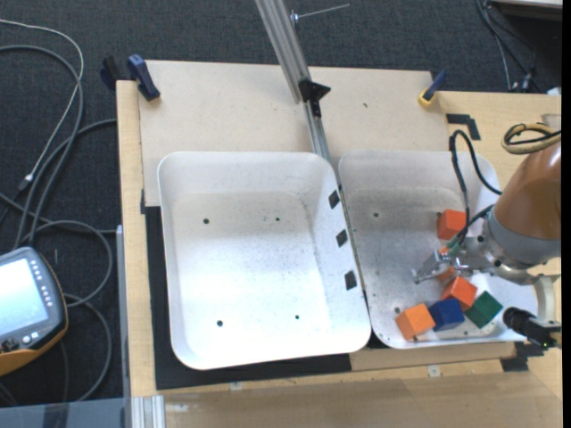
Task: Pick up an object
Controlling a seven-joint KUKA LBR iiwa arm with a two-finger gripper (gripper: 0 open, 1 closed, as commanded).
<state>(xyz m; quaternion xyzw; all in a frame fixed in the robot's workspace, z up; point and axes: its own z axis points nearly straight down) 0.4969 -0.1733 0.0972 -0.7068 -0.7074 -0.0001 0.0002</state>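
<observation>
The blocks [446,308] cluster in the right bin [384,239]: one orange at the gripper's [437,267] 1 o'clock, the orange, blue and green ones at its 5 o'clock. The arm [526,212] covers part of them; gripper's state cannot be told.

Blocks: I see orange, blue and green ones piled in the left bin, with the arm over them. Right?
Not quite. The camera view shows the orange block, blue block and green block in the right bin, not the left; the arm is over them there.
</observation>
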